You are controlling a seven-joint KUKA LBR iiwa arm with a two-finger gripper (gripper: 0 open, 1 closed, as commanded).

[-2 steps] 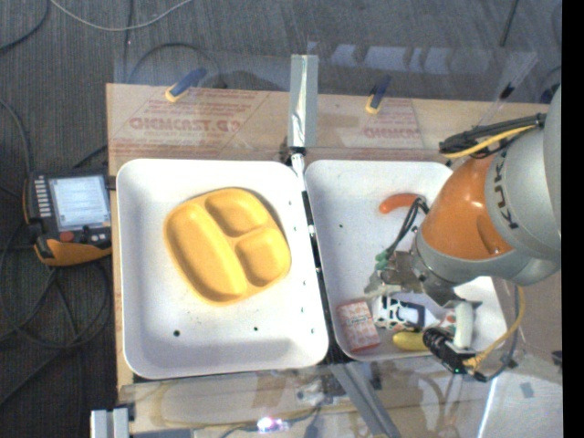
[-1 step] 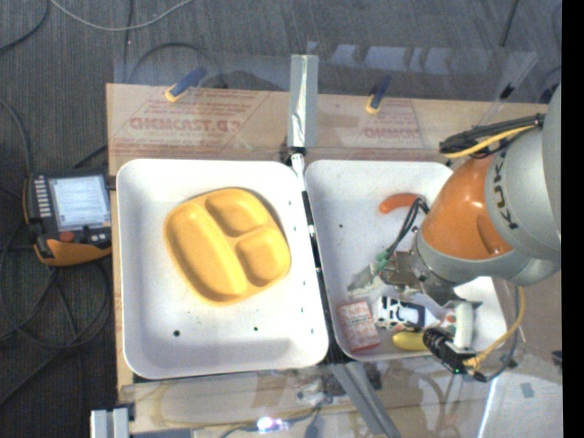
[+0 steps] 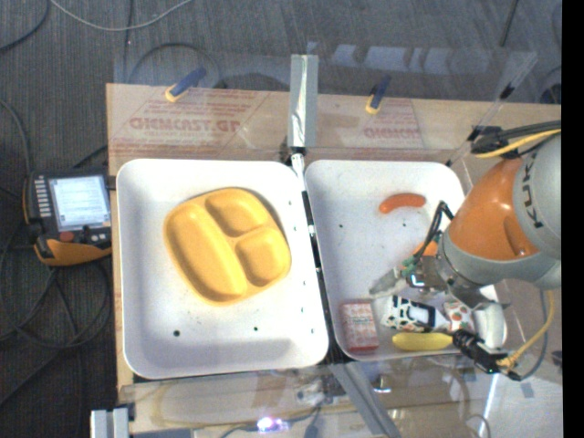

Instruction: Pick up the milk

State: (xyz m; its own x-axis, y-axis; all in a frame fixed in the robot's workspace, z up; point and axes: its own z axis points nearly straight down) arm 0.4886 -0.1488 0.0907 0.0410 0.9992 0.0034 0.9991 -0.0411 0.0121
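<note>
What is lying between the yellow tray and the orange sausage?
In the camera view, between the yellow tray and the orange sausage lie the bins' adjoining rims and bare white floor.

You have the divided plate point(image 3: 228, 243) in the left bin point(image 3: 146, 336), and the milk point(image 3: 408, 313), banana point(image 3: 422, 341) and sausage point(image 3: 402, 203) in the right bin point(image 3: 351, 245).

A robotics lab: grey carpet w/ loose cables point(image 3: 87, 12), a plywood bench point(image 3: 210, 121) w/ clamps, a teach pendant point(image 3: 73, 210) on the floor.
</note>
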